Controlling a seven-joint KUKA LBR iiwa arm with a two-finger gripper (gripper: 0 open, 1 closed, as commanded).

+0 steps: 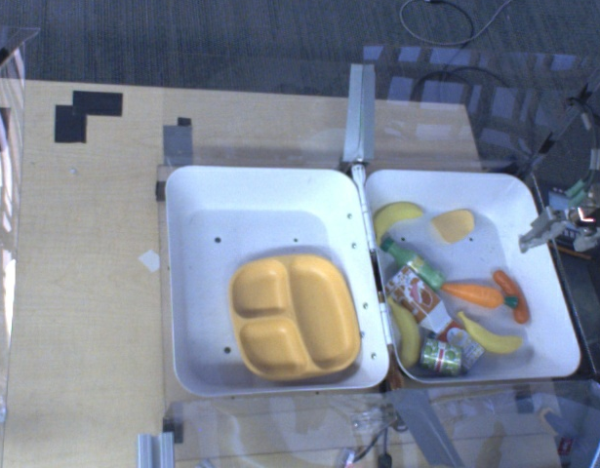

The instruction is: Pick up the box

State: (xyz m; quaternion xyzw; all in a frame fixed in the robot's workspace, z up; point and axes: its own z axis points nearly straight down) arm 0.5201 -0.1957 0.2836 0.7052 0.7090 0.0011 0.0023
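Sitting in the right bin (534, 203), the box (414, 292) lies near its 9 o'clock wall, wedged between a green bottle (413, 261), a banana (407, 328) and a can (440, 357). Jaws (545, 228) hover over the bin's 3 o'clock rim, well apart from it; can't tell how they're set. Left bin (197, 261) has 1 yellow tray (294, 315).
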